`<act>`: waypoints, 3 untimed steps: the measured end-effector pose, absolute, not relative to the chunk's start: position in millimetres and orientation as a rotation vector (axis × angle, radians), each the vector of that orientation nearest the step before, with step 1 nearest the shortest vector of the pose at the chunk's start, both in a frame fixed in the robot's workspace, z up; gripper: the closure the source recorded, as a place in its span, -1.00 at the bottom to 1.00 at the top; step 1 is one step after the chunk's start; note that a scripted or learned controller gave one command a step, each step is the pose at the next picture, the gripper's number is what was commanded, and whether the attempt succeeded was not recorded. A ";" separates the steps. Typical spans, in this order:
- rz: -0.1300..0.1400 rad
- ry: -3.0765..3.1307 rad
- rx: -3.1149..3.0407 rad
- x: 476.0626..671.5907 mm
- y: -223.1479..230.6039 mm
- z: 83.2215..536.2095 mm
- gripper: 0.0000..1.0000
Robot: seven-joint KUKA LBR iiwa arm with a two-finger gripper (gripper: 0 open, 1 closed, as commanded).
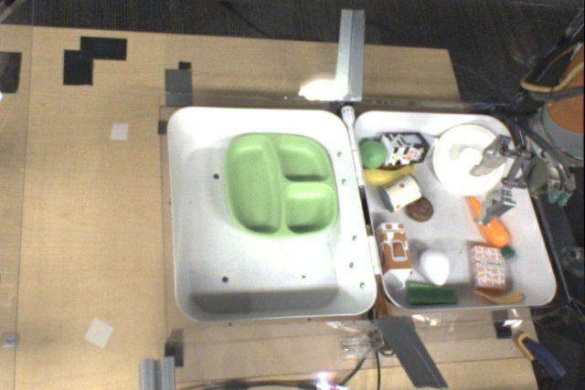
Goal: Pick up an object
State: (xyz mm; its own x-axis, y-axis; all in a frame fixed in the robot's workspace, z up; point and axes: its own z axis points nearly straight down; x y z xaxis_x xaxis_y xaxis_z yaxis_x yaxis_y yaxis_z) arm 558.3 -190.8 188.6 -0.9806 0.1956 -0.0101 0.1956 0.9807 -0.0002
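Green block (430, 294) at near rim, claw (501, 187) low above carrot (494, 231)

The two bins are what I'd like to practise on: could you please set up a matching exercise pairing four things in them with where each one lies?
Things:
1. green divided tray
2. white plate
3. white egg
4. banana

Places:
A. right bin, far right part, beside the gripper
B. middle of the left bin
C. right bin, near its left wall, just below a green ball
D. right bin, towards its near edge, just above a dark green bar

Pairs: 1-B, 2-A, 3-D, 4-C
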 end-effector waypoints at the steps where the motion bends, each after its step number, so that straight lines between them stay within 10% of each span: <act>1: -0.005 3.112 0.286 563.5 -205.0 100.2 -1.00; 2: 0.000 3.096 0.427 556.6 -204.0 90.0 -1.00; 3: -0.007 3.077 0.414 562.5 -204.0 105.8 1.00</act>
State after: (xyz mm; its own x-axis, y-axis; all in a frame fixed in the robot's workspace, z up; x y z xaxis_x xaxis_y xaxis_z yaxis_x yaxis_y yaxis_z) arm 562.5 -204.0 105.8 -0.9638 0.2639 -0.0368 0.2641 0.9645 0.0004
